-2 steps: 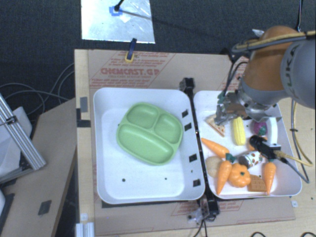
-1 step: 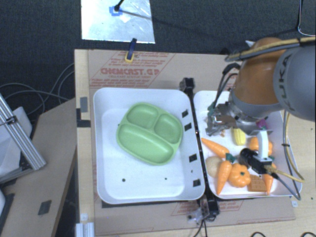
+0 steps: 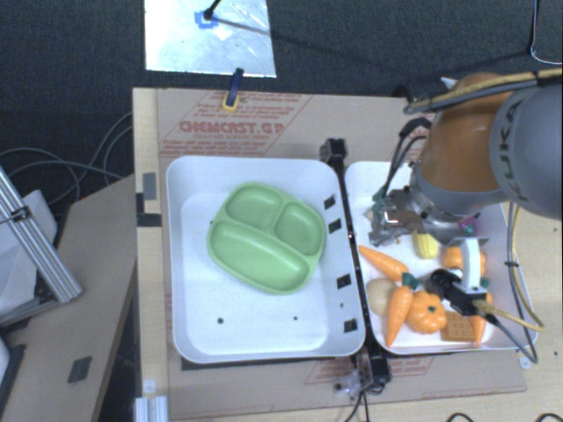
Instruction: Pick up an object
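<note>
Lying just beside the arm (image 3: 457, 156): carrot (image 3: 384, 260)

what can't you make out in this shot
Camera view:
- The far half of the right bin is covered by the arm, so anything lying there is hidden.
- The yellow toy sits partly under the arm; its kind is unclear.
- The hand is blurred and shadowed; whether it holds anything cannot be told.
- The small blue-and-yellow item on the cardboard is too small to identify.
</note>
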You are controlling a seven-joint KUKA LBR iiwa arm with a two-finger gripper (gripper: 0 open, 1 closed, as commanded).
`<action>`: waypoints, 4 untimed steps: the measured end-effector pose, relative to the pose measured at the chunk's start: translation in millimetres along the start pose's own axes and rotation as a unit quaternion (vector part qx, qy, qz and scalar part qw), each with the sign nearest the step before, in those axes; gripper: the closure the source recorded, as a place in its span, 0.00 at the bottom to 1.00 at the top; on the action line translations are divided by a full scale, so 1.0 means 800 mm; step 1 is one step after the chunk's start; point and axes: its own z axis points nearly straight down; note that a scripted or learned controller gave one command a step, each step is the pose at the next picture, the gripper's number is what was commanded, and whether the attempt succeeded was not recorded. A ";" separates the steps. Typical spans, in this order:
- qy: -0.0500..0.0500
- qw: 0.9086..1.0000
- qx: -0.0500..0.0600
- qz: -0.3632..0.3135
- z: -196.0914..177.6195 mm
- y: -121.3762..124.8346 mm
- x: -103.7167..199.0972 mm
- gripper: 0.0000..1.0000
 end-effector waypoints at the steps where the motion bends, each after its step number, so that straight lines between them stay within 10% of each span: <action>1: 0.000 1.000 -0.001 -0.002 -0.025 0.000 0.004 1.00; 4: 0.000 1.000 -0.001 0.000 -0.003 -0.006 -0.007 1.00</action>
